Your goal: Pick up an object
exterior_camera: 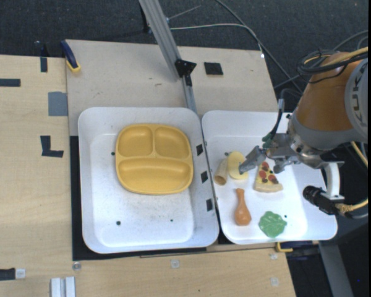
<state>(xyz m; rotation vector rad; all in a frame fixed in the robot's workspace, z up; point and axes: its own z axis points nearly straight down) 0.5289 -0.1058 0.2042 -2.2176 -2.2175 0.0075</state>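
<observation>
pincer [264, 159]: hangs low in the right bin, fingers spread open, nothing between them
closest stuff: pizza slice [268, 179] just below the pincer, yellow piece [236, 164] just to its left, so it sits pretty much between those two
rest of right bin [235, 121]: tan cone-ish thing [221, 173] touching the yellow piece, orange drumstick [241, 207] nearer the front, green lump [272, 223] by the front edge
left bin [93, 184]: just a yellow divided plate [154, 158], well apart from the action
worktop [25, 184]: wood, some tape marks, nothing to grab there
step, I'd say: lining up over a target, no grasp yet
next move, my guess: settle on pizza or the yellow piece, drop the fingers either side of it, close, lift straight up
catch: pizza lies flat, so fingers could skate over it; yellow piece looks like the easier bite
</observation>
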